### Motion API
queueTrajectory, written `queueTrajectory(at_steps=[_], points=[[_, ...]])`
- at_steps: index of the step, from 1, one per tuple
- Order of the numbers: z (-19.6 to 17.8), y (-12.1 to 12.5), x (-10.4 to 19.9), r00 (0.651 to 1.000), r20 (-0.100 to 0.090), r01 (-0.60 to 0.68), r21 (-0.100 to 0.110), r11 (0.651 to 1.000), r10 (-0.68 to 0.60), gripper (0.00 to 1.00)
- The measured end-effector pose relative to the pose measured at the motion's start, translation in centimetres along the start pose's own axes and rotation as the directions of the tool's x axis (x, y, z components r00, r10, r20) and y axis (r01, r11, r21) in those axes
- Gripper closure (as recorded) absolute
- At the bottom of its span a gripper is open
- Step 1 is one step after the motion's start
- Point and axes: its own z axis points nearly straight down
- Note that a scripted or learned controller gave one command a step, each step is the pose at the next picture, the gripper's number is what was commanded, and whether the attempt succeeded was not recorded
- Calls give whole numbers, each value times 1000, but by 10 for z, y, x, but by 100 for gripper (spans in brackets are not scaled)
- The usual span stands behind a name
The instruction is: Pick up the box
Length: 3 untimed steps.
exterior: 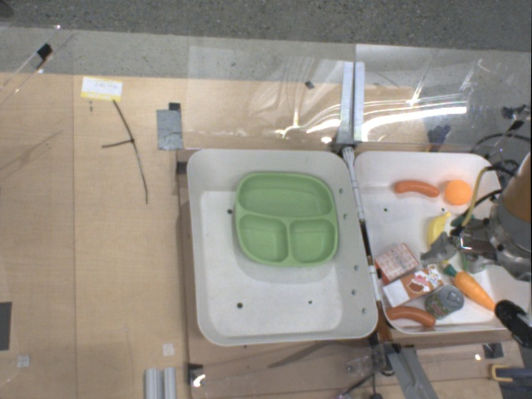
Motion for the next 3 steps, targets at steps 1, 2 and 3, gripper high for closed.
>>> queueTrajectory(at_steps=[1, 2, 3], points=[[72, 38, 19, 993, -1, 119, 4, 993, -119, 0], [101, 55, 29, 985, 1, 170, -5, 985, -170, 0], [88, 59, 28, 986, 5, 169, -16, 986, -169, 100]])
